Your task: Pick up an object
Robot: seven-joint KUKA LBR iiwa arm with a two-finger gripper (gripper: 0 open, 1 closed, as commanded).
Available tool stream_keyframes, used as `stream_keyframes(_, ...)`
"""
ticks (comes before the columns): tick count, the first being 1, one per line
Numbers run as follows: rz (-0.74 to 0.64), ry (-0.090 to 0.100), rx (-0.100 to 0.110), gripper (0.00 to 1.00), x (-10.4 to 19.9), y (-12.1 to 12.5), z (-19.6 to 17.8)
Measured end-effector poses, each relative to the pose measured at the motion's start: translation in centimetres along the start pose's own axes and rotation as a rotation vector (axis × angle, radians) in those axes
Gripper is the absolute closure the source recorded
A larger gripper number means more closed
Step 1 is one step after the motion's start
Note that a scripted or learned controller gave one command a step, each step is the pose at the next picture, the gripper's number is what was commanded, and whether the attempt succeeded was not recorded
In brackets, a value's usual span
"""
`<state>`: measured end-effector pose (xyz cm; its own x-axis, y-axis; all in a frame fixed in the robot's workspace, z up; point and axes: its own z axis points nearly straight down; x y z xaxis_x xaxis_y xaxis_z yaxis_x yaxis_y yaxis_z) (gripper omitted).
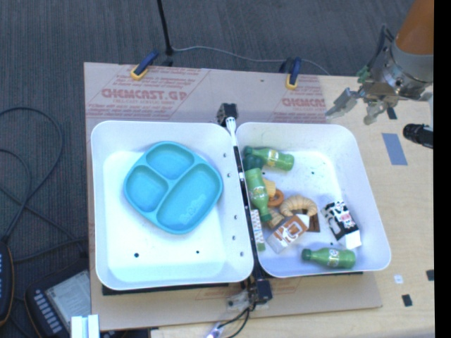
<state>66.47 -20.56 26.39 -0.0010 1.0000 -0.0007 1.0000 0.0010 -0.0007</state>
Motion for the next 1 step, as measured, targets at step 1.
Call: stream_keyframes(1,0.001,0.002,0.005,0.0,4.51,-5.81,12.36)
